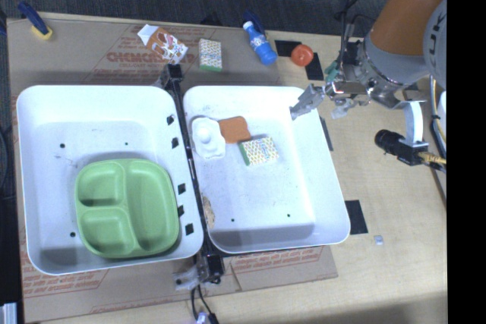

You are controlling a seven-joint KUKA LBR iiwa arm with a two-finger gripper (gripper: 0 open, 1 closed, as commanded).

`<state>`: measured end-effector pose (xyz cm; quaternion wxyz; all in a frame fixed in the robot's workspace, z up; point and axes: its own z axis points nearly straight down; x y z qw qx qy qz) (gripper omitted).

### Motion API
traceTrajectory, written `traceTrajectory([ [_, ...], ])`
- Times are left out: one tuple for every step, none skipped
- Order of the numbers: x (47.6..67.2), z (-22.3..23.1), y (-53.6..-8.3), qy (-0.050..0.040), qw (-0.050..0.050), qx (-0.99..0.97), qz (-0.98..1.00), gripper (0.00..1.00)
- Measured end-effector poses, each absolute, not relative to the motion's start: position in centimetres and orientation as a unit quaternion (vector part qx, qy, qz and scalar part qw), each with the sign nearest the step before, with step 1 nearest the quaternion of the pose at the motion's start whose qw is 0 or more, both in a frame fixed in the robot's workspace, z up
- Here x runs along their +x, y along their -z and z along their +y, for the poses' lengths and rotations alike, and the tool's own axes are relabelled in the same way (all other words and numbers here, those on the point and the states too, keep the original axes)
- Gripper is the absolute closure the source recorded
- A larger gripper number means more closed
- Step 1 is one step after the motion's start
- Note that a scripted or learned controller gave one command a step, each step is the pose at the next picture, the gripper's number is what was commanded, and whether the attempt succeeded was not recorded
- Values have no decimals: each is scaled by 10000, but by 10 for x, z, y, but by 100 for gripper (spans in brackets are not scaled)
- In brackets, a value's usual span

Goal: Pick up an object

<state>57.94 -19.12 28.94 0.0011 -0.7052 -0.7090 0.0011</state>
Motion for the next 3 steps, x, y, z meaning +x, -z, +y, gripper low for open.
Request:
traceTrajectory([
  [542, -211, -91, -11, 13, -7051, -7091, 0],
  [476, -166, -105, -10, 24, -7049, -7093, 0],
  [545, -140, -124, -5, 9, -7042, -7100, 0],
])
